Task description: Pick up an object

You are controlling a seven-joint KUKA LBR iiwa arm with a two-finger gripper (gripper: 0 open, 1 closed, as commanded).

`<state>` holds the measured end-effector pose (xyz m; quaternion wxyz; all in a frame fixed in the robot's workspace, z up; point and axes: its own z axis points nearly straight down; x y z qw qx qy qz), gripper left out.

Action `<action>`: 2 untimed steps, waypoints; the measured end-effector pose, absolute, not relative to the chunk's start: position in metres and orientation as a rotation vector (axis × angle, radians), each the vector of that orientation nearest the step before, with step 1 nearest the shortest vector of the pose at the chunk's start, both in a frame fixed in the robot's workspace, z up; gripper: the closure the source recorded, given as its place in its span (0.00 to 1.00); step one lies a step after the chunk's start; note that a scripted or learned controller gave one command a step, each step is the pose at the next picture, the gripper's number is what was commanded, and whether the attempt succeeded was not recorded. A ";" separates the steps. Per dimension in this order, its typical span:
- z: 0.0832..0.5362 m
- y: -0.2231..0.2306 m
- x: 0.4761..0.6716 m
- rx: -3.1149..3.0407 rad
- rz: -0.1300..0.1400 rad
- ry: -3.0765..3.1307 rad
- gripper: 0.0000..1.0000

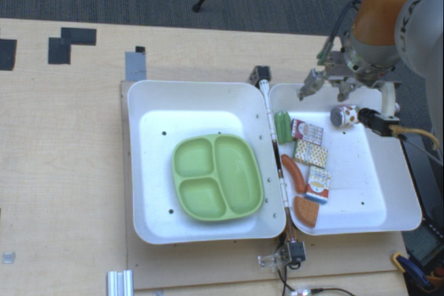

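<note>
- Hovering over the far end of the right bin (392, 208), the gripper (326, 89) has its fingers apart with nothing between them, as far as the slanted view shows.
- The candidates lie in a line along this bin's left wall: a green block (282, 127) farthest back, then a red-and-white packet (306, 130), a patterned packet (310, 154), a red sausage (294, 174), a small carton (318, 185) and an orange-brown piece (305, 210) nearest the camera.
- Several of them touch or overlap; the green block sits just beside the wall.
- The left bin (136, 149) on the pale surface (62, 170) holds a green divided plate (217, 177).
- By my reading, the step in hand is the approach: no object is picked yet.
- The next move calls for shifting left over the row and descending on one item. The green block and red-and-white packet are nearest, though the wall may crowd one finger.
</note>
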<state>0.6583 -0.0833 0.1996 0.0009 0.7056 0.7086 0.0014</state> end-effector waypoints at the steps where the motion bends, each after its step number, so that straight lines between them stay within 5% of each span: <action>1: 0.088 -0.090 0.580 2.217 0.004 2.222 0.00; 2: 0.099 -0.089 0.581 2.215 0.008 2.221 1.00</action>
